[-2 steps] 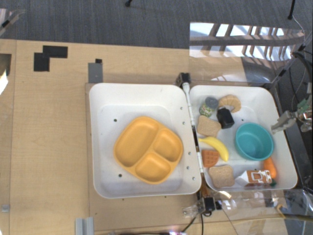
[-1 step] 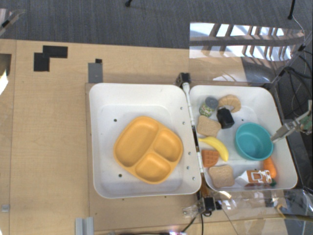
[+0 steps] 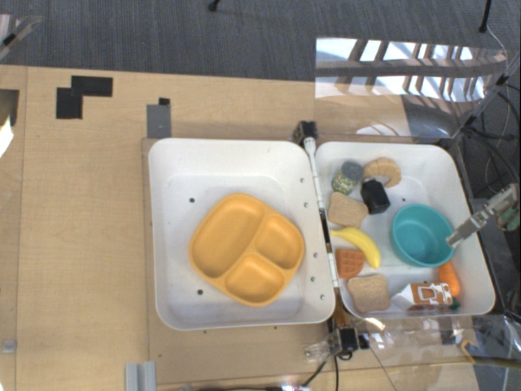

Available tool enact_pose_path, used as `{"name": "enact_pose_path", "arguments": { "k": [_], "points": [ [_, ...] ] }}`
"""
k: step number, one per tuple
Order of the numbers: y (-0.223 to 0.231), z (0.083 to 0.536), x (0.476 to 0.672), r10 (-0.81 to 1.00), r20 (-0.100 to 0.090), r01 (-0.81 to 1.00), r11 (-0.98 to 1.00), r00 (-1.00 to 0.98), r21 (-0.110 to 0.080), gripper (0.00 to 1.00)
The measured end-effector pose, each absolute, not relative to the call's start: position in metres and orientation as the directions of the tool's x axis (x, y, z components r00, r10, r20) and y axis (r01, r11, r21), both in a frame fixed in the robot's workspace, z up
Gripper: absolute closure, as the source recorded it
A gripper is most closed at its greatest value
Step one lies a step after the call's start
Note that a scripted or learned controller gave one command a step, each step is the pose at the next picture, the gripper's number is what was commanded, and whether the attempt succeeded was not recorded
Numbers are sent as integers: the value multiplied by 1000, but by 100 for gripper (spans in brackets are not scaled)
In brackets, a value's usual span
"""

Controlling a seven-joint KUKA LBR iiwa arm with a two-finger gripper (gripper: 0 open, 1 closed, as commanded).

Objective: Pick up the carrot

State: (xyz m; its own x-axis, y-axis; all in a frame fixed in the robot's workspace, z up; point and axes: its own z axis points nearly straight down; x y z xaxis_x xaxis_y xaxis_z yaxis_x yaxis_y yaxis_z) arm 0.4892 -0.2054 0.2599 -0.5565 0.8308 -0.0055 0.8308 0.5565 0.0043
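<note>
Taking the teal bowl (image 3: 422,235) in the right bin (image 3: 468,187) as our landmark, we list:

- Carrot (image 3: 448,282): just below and right of the bowl, near the bin's lower right corner, beside a small carton (image 3: 429,296).
- Banana (image 3: 361,244): left of the bowl.
- Black block (image 3: 375,195): up-left of the bowl.
- Gripper (image 3: 461,233): at the bowl's right rim, reaching in from the right, well short of the carrot. We cannot tell its state.
- Yellow divided plate (image 3: 247,248): far left of the bowl, in the left bin (image 3: 175,218).
</note>
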Motion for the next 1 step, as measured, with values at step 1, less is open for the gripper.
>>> {"name": "enact_pose_path", "arguments": {
  "k": [1],
  "points": [
    [-205,251,492,615,-8,615,789,-789,3,0]
  ]
}}
